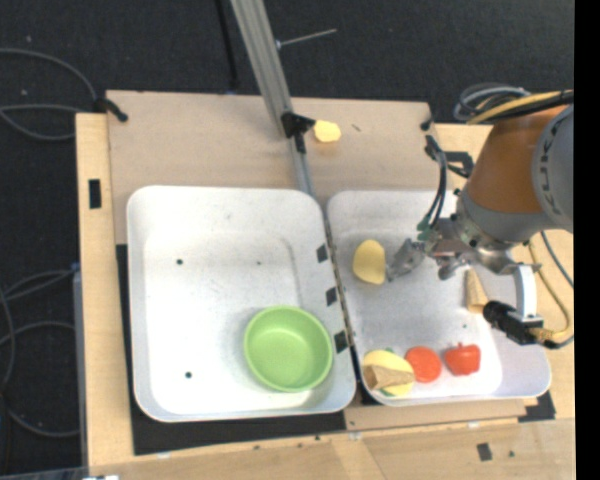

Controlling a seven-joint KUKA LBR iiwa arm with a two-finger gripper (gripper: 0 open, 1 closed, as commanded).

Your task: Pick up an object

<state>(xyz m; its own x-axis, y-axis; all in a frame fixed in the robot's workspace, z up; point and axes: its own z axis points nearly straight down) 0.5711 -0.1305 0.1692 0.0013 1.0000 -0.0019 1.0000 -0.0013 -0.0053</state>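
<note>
Because the gripper [412, 256] sits in the right bin [510, 373] with its fingers parted and nothing between them, treat the pick as not yet made. You find the nearest candidate, the yellow lemon-shaped object [370, 262], just beside the fingertips at their 9 o'clock. Its long axis runs roughly 12 to 6 o'clock, so judge a short leftward approach across its narrow width. The tomato [423, 363] and red pepper [463, 359] lie farther off, toward 6 o'clock.
</note>
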